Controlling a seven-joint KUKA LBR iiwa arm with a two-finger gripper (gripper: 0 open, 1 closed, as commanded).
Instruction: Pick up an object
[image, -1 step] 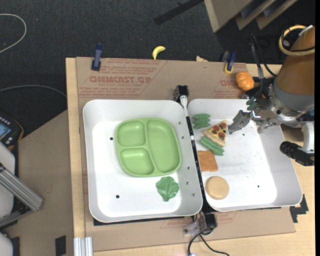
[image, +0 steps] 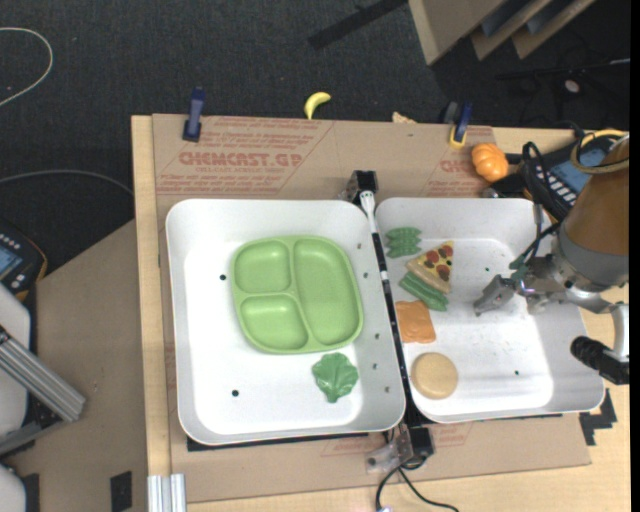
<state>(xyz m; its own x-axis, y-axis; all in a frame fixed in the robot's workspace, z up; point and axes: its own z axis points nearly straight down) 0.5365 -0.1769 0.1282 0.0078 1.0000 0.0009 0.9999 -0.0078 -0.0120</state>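
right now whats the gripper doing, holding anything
gripper: over the right bin, nothing seen between it, open or shut cannot be told

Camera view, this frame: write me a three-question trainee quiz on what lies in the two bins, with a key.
1. True or false: the green divided plate lies in the left bin.
2. Which item sits nearest the front edge of the right bin? A) pizza slice B) round tan cookie C) orange square piece
3. Fill in: the green leafy piece lies just outside the plate's ____ corner.

Key: 1 true; 2 B; 3 front right. The gripper is above the right bin, with nothing seen between its fingers.
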